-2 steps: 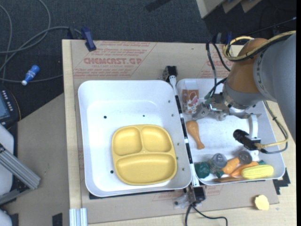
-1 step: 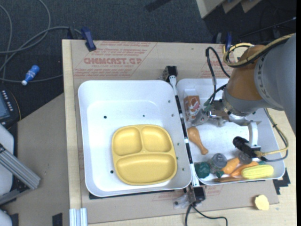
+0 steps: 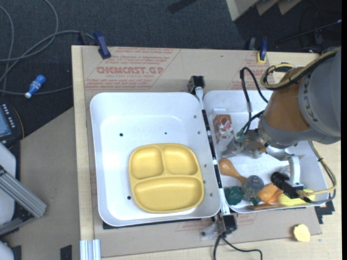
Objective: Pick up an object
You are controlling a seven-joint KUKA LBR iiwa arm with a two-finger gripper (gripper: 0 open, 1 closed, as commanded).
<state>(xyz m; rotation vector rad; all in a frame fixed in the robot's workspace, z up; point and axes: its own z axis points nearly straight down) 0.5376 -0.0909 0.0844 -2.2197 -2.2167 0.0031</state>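
My gripper [image 3: 238,145] hangs low in the right bin [image 3: 238,99], near its left wall. Just behind it lies a small brown and red packet [image 3: 223,127]. Just in front of it lies an orange drumstick-shaped toy [image 3: 230,169]. Along the bin's front edge sit a green toy [image 3: 234,194], a grey round piece [image 3: 252,184], an orange toy [image 3: 268,193] and a yellow banana-like piece [image 3: 293,201]. Nothing is visibly held by the gripper.
The left bin [image 3: 108,112] holds a yellow divided plate [image 3: 165,176]. The grey and orange arm [image 3: 298,110] covers the right bin's right side. A small yellow piece [image 3: 301,232] lies on the bench in front of the right bin. Blue clamps [image 3: 101,45] grip the bench's far edge.
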